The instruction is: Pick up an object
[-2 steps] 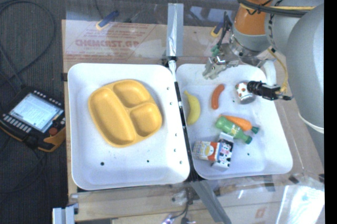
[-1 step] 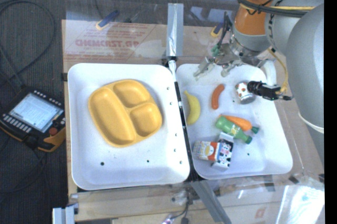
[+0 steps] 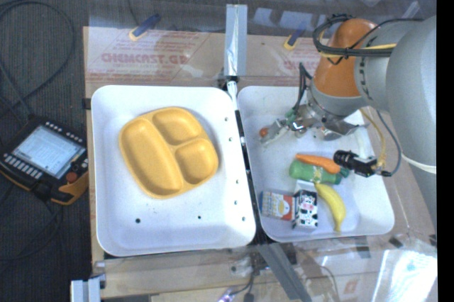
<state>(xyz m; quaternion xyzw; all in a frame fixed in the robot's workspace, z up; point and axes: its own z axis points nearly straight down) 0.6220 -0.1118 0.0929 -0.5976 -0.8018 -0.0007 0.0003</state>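
The left bin (image 3: 106,215) holds a yellow tray (image 3: 169,149) near its middle, stiff, light and too wide to pinch except by its rim. In the right bin (image 3: 269,152), along the near edge, lie a small carton (image 3: 277,205), a cow-print box (image 3: 306,210) and a banana (image 3: 332,204), with a green piece (image 3: 315,171) and a carrot (image 3: 318,161) just behind; all look light, and the rigid carton is probably best taken across its flat sides, while the banana and carrot are smooth and may roll. The hand (image 3: 284,126) hovers low at that bin's far-left part, whether open or closed I cannot tell.
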